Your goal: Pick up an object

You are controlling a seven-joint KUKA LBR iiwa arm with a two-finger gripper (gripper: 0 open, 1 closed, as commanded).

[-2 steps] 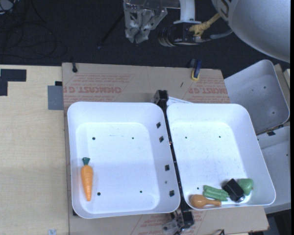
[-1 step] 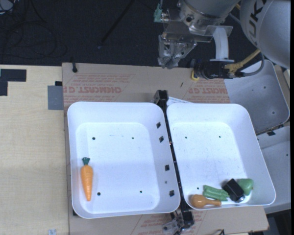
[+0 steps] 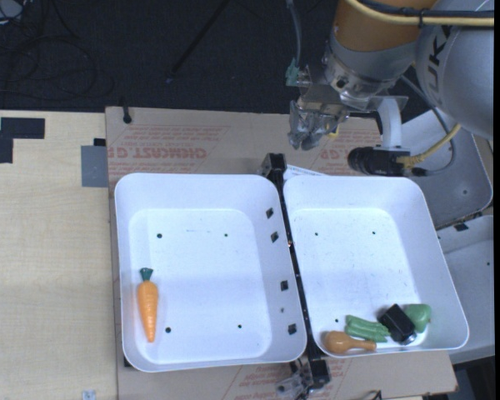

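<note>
The hand (image 3: 310,133) hung above the far edge of the bins, over the brown cardboard sheet (image 3: 202,140) that lay under both of them, near the top of the divide between the two; whether it was open or closed could not be told, and nothing could be seen in it. Above it rose the grey arm (image 3: 450,48) with its orange band (image 3: 375,15), entering from the right.

On the surface (image 3: 42,257), the left bin (image 3: 125,223) held a single toy carrot (image 3: 147,305), orange with a green top, lying lengthwise near the bin's left wall towards the near corner. The right bin (image 3: 437,248) held a small cluster in its near right corner: a green bean-like piece (image 3: 365,328), a tan pear-shaped piece (image 3: 347,342) just in front of it at the near wall, a black block (image 3: 397,322) lying tilted, and a rounded green object (image 3: 419,313) touching the block's right side. The hand stood well apart from all of these objects

A few dark rectangular marks (image 3: 17,136) sat on the pale wood to the far left
</note>
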